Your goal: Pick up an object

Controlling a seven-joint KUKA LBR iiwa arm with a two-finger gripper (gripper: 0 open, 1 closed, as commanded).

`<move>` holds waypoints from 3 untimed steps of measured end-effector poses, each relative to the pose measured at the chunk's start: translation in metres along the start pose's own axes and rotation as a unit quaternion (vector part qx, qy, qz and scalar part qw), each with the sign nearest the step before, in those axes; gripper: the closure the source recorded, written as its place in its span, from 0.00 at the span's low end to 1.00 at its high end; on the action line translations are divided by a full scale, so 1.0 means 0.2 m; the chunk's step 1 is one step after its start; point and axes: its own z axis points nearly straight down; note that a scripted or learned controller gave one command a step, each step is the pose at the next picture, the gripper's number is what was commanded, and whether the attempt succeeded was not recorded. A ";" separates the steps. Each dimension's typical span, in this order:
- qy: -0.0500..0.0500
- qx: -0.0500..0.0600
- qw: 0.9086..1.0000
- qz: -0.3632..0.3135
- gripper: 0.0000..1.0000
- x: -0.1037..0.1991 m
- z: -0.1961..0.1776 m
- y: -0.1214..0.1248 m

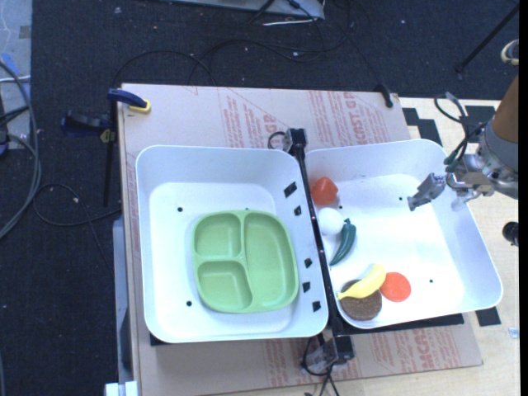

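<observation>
Two shallow white plastic bins sit side by side on a brown cardboard-covered bench (247,118). The left bin (157,180) holds a pale green three-compartment tray (245,261). The right bin (470,246) holds the small objects, all grouped against its left wall and near corner: a round orange-red piece (325,190), a white egg-like ball (329,219) just below it, a dark green pepper shape (345,239), a yellow banana-like piece (368,281) lying partly over a brown round disc (361,305), and an orange-red disc (396,286) beside them. The grey metal gripper (426,191) hangs over the far right part of the right bin, well apart from these objects. It is small and blurred, and nothing shows in its grasp. The arm is cut off at the right edge.
</observation>
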 end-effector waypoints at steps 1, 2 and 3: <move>-0.001 -0.003 1.000 0.000 0.00 0.00 -0.02 0.01; 0.000 -0.001 1.000 -0.001 0.00 0.01 0.19 0.01; 0.000 -0.001 1.000 -0.001 0.00 0.04 0.42 0.03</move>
